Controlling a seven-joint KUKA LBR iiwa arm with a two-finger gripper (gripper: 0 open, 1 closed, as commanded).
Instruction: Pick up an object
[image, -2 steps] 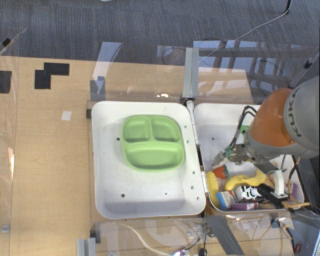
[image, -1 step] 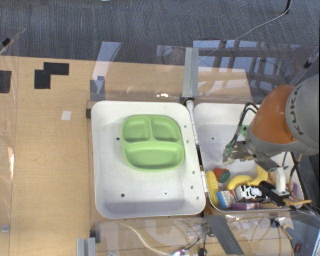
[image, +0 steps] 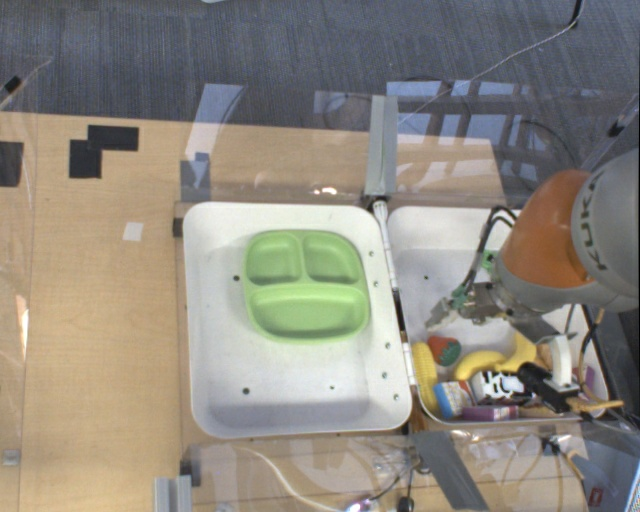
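Yellow banana (image: 484, 361) lying crosswise, pincer (image: 452, 305) above

A green divided plate (image: 304, 284) lay in the left white bin (image: 215, 390), near its middle. The wooden bench (image: 90, 330) carried black square marks (image: 100, 148) at its far left corner. Grey carpet (image: 250, 40) lay beyond.

The wooden bench (image: 90, 330) bears two white bins side by side, left bin (image: 215, 400) and right bin (image: 425, 235).
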